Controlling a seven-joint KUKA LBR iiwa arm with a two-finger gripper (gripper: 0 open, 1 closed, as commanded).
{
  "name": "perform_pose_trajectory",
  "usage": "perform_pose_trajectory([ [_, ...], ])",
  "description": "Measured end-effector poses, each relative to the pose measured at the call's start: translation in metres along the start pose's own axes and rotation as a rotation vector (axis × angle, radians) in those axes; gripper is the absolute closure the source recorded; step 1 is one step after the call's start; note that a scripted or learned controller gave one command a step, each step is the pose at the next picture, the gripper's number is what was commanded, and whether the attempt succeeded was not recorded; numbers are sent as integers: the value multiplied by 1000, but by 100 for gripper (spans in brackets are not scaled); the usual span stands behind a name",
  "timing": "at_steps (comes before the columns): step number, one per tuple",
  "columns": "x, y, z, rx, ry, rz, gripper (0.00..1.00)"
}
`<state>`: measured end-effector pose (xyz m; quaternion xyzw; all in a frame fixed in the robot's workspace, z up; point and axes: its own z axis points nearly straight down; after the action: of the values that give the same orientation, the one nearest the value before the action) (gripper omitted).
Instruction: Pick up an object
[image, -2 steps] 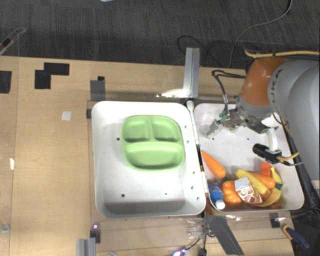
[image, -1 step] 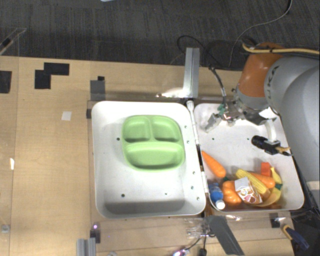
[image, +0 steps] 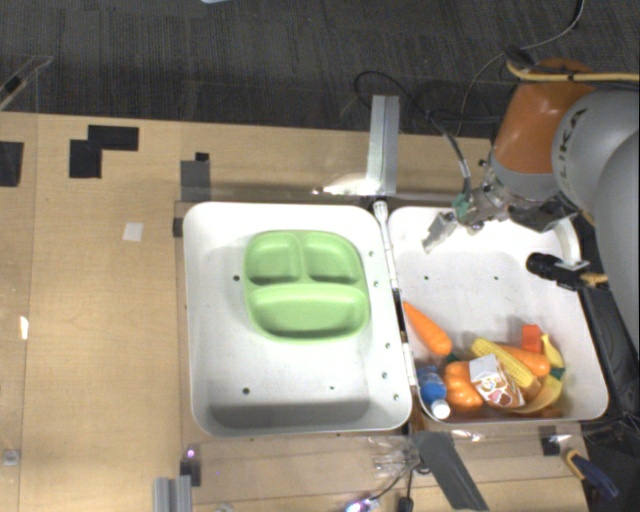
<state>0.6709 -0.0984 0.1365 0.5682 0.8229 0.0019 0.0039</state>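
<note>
The hand (image: 440, 231) hangs over the far left part of the right bin (image: 500, 275), near its back wall, at the end of the grey arm (image: 590, 130) with its orange band. Its tip is small and pale against the white floor, and I cannot tell how it is set; nothing shows in it.

Below it the bin floor is bare. The things to pick lie well apart from it, heaped in the near corner of this bin: a carrot (image: 427, 329) lying slantwise close to the dividing wall, a blue-capped item (image: 432, 388) at the near wall, an orange piece (image: 460, 385), a yellow corn cob (image: 505, 362), and a small white box (image: 487, 380) on top of the heap. They touch and overlap.

In the left bin (image: 210, 330) sits a green divided tray (image: 303, 282), apart from all this.

The step looks like the approach, with no grasp begun. The next move likely calls for travel toward the near corner, then a descent on one item. The carrot, at the heap's edge, seems the easiest target.
</note>
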Motion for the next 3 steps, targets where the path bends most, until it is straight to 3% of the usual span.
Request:
perform_pose_trajectory([
  [1,7,-62,46,-3,0,-44,0],
  [2,-16,-25,48,-2,-1,107,0],
  [3,-15,-21,34,-11,-4,101,100],
])
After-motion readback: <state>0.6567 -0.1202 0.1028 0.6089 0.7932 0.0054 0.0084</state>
